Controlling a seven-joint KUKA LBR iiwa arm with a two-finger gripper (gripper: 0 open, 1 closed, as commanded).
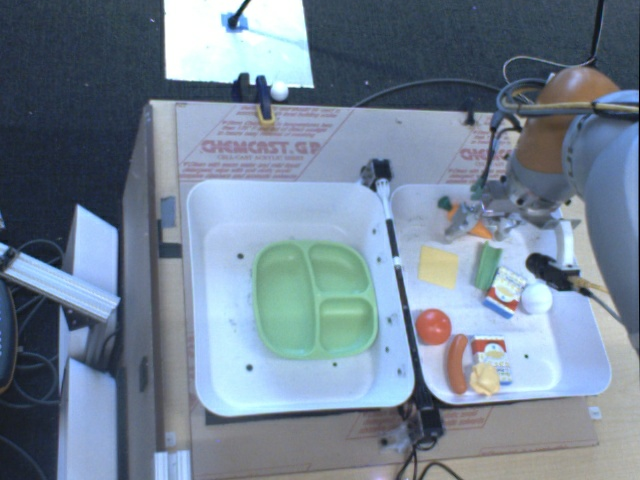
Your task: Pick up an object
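Observation:
My gripper (481, 219) is low over the far part of the right bin (590, 363), right over a small orange carrot (480, 232) with a green top (445, 204). The metal of the gripper hides part of the carrot. Just in front of it lie a yellow cheese slice (438, 266) and a green block (487, 265). Nearer the front are a red tomato (432, 326), a sausage (458, 362), a small red carton (491, 351) and a yellow piece (485, 379). A white egg (537, 298) and a small juice box (505, 290) lie to the right.
The left bin (225, 228) holds a green divided plate (315, 299). A black rod (392, 238) runs along the wall between the two bins. The grey arm (600, 168) covers the right bin's far right corner, and a black part (551, 269) sticks out beside the egg.

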